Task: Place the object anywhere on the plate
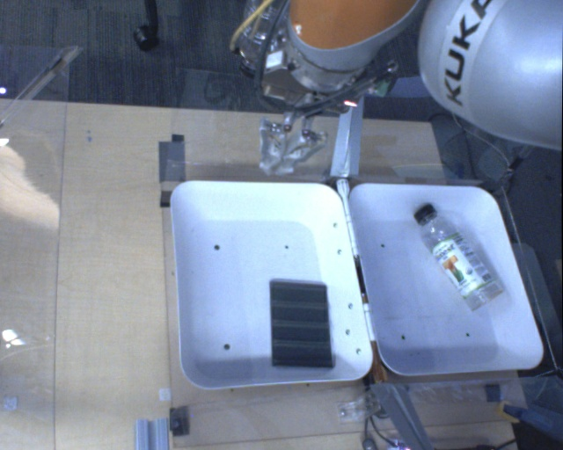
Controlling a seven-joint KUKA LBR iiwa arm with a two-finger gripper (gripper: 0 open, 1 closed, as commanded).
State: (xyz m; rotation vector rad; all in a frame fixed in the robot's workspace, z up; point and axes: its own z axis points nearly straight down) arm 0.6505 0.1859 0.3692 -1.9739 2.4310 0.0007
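A clear plastic bottle (456, 259) with a black cap and a coloured label lies on its side in the right bin (519, 343), cap toward the back left. A black ridged rectangular plate (300, 322) lies flat in the near middle of the left bin (202, 264). My gripper (288, 149) hangs high over the bench just behind the left bin's back rim, well away from both the bottle and the plate. Nothing shows in its grasp.
The arm's grey body and orange band (352, 26) fill the top right, above the back of the right bin. A metal divider (345, 154) stands behind where the two bins meet. Bare wooden bench (88, 290) lies to the left.
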